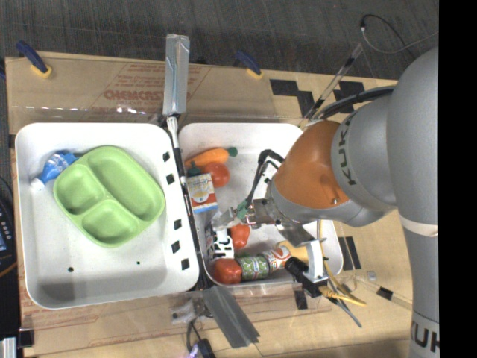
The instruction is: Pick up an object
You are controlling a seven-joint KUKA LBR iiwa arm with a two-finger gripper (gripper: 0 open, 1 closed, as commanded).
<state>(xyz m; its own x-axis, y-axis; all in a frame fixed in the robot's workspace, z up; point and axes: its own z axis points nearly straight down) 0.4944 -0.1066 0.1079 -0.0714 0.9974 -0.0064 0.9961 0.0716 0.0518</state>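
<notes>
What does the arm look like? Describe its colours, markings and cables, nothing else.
The arm is smooth, rounded and grey, with KUKA lettering in dark letters beside a glossy orange band above the wrist. A thin black cable loops along the wrist toward the metallic tool, over the right bin.

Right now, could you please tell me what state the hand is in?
Hand: cannot be told. It is low in the right bin, among the objects there, and the arm hides most of it.
</notes>
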